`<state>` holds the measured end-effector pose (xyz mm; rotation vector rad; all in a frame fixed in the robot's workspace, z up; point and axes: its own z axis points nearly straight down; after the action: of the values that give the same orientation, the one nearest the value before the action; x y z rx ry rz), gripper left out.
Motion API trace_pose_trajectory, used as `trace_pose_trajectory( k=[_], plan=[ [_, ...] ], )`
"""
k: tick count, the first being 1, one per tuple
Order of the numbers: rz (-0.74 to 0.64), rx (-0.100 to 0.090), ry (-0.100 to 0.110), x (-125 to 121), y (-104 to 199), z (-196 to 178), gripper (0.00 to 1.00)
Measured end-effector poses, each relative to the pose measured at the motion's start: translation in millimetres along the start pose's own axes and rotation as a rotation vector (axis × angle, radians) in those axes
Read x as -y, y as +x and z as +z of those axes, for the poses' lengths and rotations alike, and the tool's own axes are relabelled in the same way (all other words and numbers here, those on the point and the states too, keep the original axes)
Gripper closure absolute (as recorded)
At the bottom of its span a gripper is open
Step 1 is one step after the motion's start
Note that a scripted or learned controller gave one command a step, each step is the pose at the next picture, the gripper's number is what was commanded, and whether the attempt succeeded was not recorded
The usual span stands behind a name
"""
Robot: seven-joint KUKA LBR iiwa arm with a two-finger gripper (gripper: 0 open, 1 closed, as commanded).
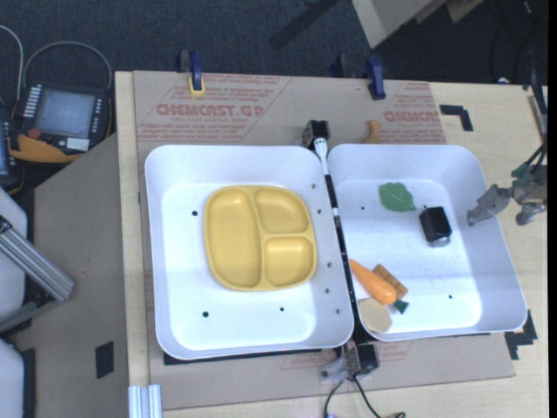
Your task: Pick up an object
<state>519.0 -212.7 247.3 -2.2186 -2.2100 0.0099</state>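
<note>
The right bin [487, 286] holds a green leafy piece [396, 197], a small black block [435, 225], an orange carrot [372, 282] and a pale round piece [377, 317] near its front left corner. My gripper [504, 211] hangs over the bin's right rim, right of the black block and apart from it. Its fingers [486, 205] are spread open with nothing between them.
A yellow three-compartment plate [259, 236] lies in the middle of the left bin [174, 303]. Both bins rest on a cardboard sheet [261, 103] clamped at the back. A handheld control pendant [63, 116] sits off the bench at far left.
</note>
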Motion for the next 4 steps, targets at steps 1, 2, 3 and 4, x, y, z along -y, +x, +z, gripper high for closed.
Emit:
trace_pose_trajectory(
  k=[1, 2, 3, 4],
  plan=[
    [-0.004, 0.004, -0.012, -3, 1, -6, 0.0],
    [-0.004, 0.0, -0.006, -2, 9, 40, 0.0],
    [-0.003, 0.0, -0.004, 4, 2, 99, 0.0],
    [-0.003, 0.0, -0.005, 11, -3, 146, 0.0]
  ],
)
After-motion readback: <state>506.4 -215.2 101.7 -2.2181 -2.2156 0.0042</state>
